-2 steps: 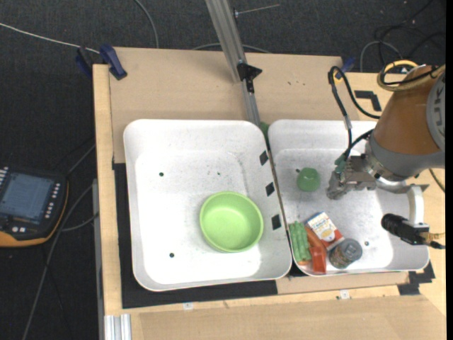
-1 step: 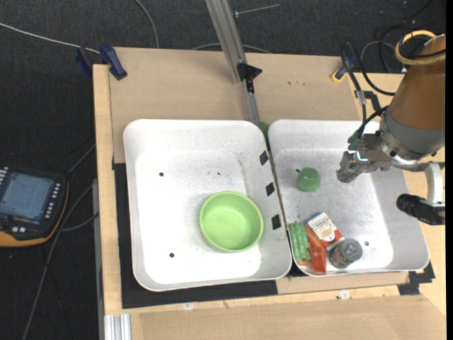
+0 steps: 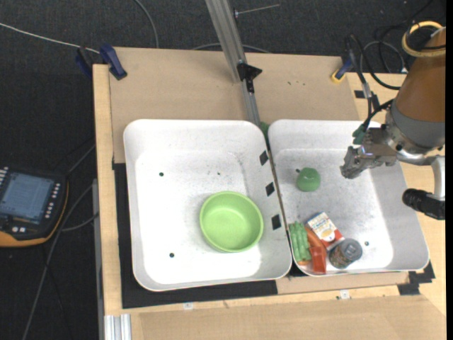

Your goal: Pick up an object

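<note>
My gripper (image 3: 352,167) hangs over the upper right part of the right bin (image 3: 396,211), reaching in from the right. A small green round object (image 3: 308,180) lies on the bin floor a little to its left and below. At the bin's front lie a white and orange carton (image 3: 322,226), a green and red packet (image 3: 306,247) and a dark round can (image 3: 345,253). Nothing shows between the fingers.
A light green bowl (image 3: 231,221) rests in the left bin (image 3: 163,190), towards its front right. A metal pole (image 3: 230,34) slants down to the divide between the bins. A handheld pendant (image 3: 28,204) lies on the floor at far left.
</note>
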Controlling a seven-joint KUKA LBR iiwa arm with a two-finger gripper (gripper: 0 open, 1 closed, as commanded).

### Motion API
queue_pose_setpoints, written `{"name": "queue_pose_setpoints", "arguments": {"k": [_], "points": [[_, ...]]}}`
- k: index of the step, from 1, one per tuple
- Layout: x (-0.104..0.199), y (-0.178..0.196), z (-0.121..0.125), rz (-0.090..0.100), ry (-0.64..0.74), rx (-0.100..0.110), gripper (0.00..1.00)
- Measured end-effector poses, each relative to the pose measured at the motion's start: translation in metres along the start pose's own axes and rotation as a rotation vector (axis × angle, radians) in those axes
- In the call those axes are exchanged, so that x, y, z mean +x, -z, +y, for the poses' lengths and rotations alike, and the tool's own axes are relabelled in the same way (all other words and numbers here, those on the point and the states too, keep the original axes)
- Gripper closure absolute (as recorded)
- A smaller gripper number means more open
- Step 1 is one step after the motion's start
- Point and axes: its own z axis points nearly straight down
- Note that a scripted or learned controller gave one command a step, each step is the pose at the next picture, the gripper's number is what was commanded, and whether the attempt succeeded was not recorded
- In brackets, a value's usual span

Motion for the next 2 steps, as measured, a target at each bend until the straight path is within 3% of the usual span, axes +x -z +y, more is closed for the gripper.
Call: {"name": "queue_pose_setpoints", "arguments": {"k": [2], "points": [[0.094,0.004,0.008,0.002,0.004,0.001,1.00]]}}
